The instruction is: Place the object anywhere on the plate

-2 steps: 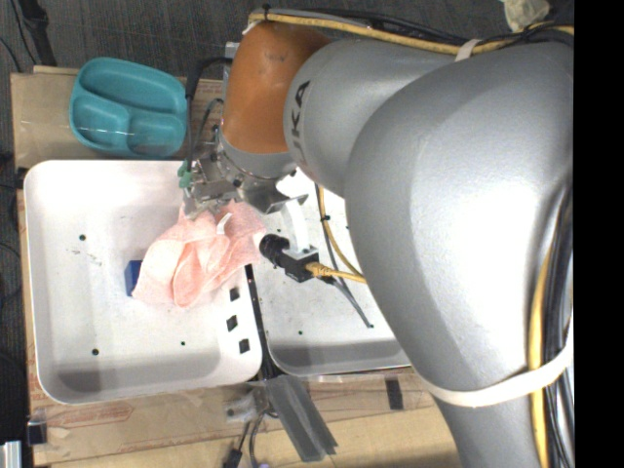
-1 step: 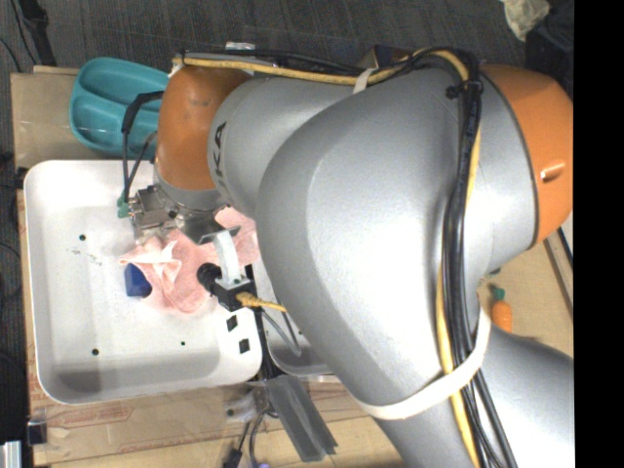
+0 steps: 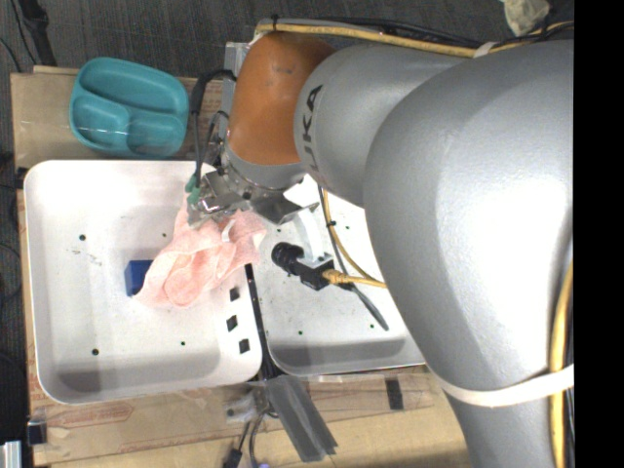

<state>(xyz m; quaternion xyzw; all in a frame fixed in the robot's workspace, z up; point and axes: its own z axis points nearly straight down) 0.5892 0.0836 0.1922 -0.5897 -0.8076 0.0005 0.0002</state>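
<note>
In the camera view we see the arm sweep in from the right of the frame and fill most of it, its orange band near the top centre and the gripper low over the upper right part of the left bin. Just below it a pink cloth lies crumpled in that bin, its upper edge running under the wrist; a small blue block touches the cloth's left side. A teal plate sits on the table at the upper left of the frame, well apart from both. We cannot tell how the jaws stand, since the wrist hides them. We judge the task barely begun: the object, probably the cloth, is not on the plate, so lifting, carrying and releasing all remain.
</note>
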